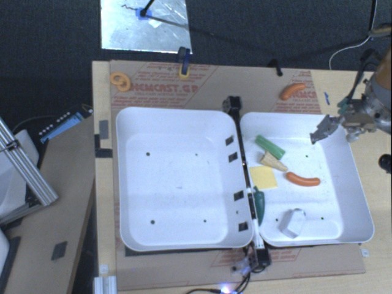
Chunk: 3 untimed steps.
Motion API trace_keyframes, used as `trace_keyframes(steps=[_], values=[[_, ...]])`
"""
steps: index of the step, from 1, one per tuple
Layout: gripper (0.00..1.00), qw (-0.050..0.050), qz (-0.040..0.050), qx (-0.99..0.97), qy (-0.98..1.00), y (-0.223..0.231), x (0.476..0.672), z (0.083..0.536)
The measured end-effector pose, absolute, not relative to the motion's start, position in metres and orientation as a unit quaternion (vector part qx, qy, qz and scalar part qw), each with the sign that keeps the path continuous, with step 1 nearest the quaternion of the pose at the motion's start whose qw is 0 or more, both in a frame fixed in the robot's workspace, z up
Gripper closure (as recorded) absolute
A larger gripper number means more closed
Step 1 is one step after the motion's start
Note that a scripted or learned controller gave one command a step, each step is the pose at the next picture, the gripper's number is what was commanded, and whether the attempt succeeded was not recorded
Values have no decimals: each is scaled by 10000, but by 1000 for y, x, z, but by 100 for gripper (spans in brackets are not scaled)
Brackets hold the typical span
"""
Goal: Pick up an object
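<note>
Camera view showed the pincer [323,131] hanging over the upper right edge of the right bin [352,182], its dark fingers spread apart and gripping nothing; below and to its left in that bin lay a green stick [269,146], a cream wedge [274,161] just beside it, a yellow square [263,177], an orange sausage [303,179], a dark green pepper [258,204] against the left wall and a grey block [292,222] near the front; the left bin [131,127] stood alongside; red print on the cardboard [202,81] under both was too blurred to read with confidence; another sausage [293,90] and a pretzel [120,81] rested on that cardboard.
</note>
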<state>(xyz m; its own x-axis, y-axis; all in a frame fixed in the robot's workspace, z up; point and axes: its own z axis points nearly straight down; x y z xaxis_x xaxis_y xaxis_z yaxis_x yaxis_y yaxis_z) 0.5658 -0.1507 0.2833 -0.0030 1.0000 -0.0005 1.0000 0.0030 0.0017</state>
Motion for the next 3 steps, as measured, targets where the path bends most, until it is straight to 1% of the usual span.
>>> trace_keyframes(steps=[1, 2, 3], values=[[0, -22, -6, 7046, 7096, -116, 625, 76], [0, -2, 6, 7045, 7097, -90, 628, 84], [100, 12, 14, 7052, 7090, -92, 629, 96]])
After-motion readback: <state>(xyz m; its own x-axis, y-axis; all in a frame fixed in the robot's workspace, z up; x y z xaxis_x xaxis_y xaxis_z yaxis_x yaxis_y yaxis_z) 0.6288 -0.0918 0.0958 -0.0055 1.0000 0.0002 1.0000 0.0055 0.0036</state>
